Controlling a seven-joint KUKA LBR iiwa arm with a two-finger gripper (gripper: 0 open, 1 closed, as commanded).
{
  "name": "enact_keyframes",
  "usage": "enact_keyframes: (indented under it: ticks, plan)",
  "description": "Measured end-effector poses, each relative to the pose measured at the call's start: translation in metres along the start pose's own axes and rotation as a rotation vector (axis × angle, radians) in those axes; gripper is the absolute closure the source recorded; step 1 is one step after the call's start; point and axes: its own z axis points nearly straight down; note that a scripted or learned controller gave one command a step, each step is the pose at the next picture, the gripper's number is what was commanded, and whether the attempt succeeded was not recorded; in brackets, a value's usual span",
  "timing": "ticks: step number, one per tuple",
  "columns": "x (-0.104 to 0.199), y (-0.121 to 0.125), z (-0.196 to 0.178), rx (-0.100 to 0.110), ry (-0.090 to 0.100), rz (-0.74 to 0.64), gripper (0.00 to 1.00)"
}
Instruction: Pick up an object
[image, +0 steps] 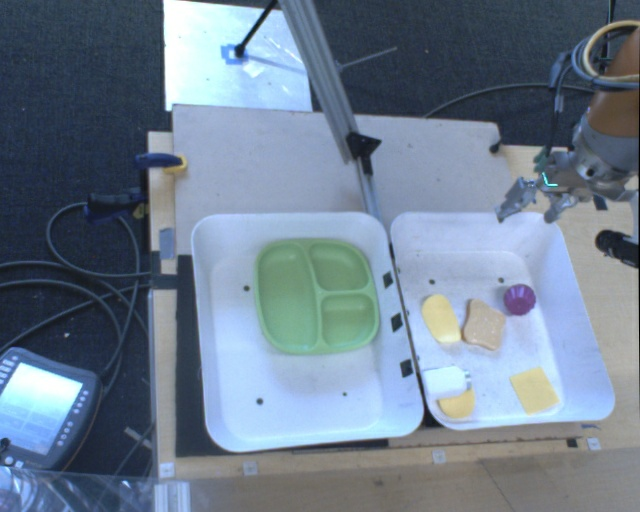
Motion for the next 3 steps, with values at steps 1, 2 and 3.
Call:
enact_keyframes:
  ticks: [1, 2, 3]
  plan:
    - [0.001, 0.002, 0.041, 0.002, 0.001, -0.001, 0.0]
    - [-0.002, 0.0, 0.104, 0.005, 0.002, 0.003, 0.0]
    - [-0.001, 0.001, 0.124, 0.001, 0.001, -0.001, 0.0]
